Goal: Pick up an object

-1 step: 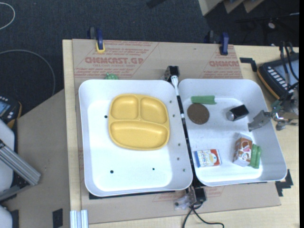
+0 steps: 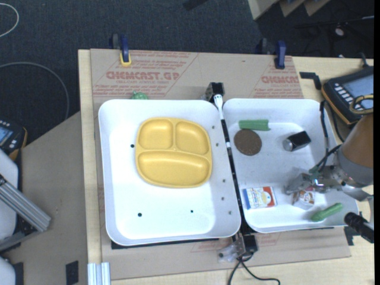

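End effector (image 2: 301, 184) low in right bin (image 2: 270, 107) — over a small crinkled packet (image 2: 304, 198); finger state unclear.

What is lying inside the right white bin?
In the right bin: a green bar, brown disc, dark cylinder, small printed packet and green stick. The end effector covers another small item.

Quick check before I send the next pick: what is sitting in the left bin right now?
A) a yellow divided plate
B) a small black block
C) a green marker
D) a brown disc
A: the yellow divided plate lies alone in the left bin, while the brown disc, the green marker and the black block are all in the right bin.
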Controlling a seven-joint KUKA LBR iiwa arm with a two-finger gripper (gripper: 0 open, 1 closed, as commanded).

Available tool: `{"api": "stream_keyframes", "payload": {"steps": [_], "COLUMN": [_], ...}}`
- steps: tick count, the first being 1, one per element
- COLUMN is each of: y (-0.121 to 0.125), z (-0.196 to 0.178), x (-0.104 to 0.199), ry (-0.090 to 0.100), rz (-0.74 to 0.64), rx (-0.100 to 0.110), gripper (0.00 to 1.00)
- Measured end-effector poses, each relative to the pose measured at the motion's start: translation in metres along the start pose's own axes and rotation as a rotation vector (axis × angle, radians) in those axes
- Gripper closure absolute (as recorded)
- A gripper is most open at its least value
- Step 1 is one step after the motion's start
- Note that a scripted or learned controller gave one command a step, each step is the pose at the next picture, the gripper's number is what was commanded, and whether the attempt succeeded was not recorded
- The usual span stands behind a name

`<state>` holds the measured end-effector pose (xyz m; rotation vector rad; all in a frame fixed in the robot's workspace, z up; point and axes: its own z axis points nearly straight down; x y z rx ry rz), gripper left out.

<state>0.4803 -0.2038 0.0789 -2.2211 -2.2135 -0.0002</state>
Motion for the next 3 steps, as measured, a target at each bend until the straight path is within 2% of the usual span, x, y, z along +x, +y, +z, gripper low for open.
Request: {"api": "stream_keyframes", "payload": {"steps": [1,2,3], "y": [0.002,0.037,0.043], "z": [-0.017,-0.006,-0.111], "x": [-0.001,0.064,0.176], "ry": [-0.007,-0.008,-0.003], "rz": [-0.002,-0.008,-0.013], "rx": [-0.009,-0.009,-0.013], "gripper": [1.0,1.0,1.0]}}
